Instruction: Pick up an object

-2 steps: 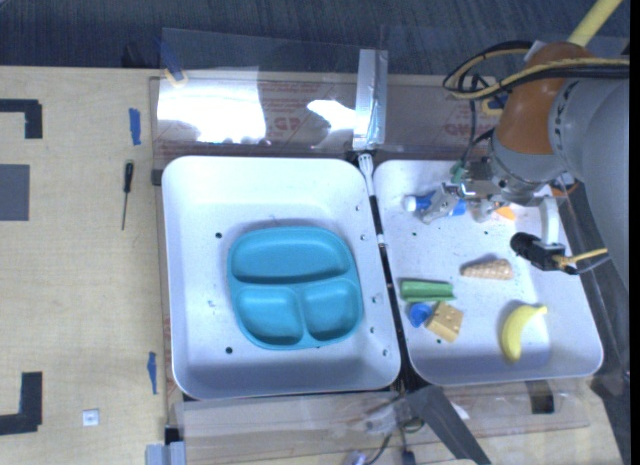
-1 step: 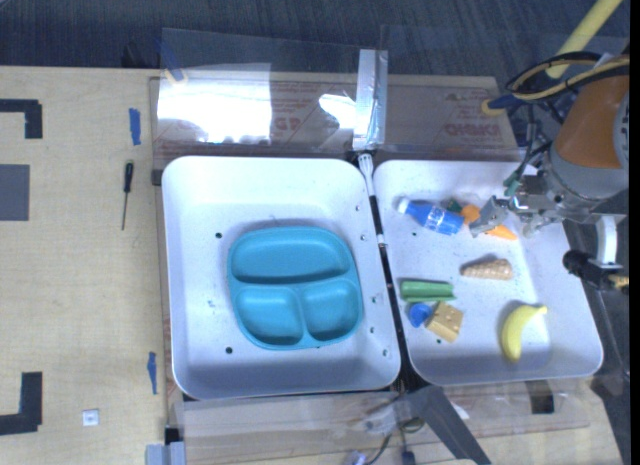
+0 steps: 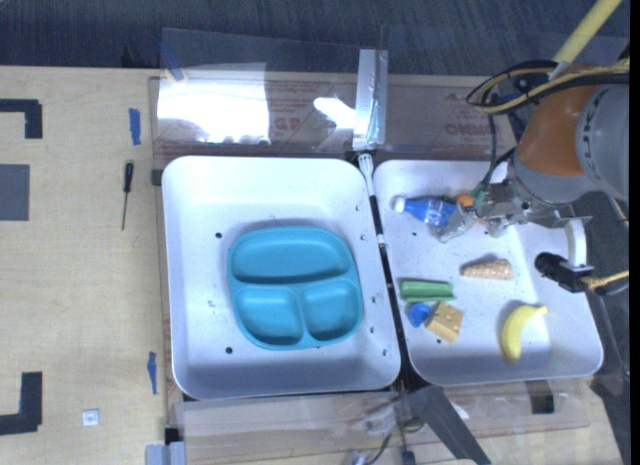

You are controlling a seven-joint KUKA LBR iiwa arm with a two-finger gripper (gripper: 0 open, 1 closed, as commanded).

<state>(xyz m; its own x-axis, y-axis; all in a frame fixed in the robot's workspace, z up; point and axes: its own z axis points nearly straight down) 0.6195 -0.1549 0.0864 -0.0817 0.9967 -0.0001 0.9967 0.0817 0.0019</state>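
Blue bottle (image 3: 428,211) lying in right bin (image 3: 585,353) near its back edge, just beside claw (image 3: 470,218); claw's state impossible to tell. Best centred over bottle's body, then lowered squarely before closing. Farther out: cone-shaped piece (image 3: 487,270), green stick (image 3: 427,288), banana (image 3: 518,330). Left bin (image 3: 190,253) carrying teal divided tray (image 3: 293,286).

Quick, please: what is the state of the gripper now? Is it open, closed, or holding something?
Gripper: it cannot be told whether it is open or closed; it sits in the right bin beside the blue bottle.
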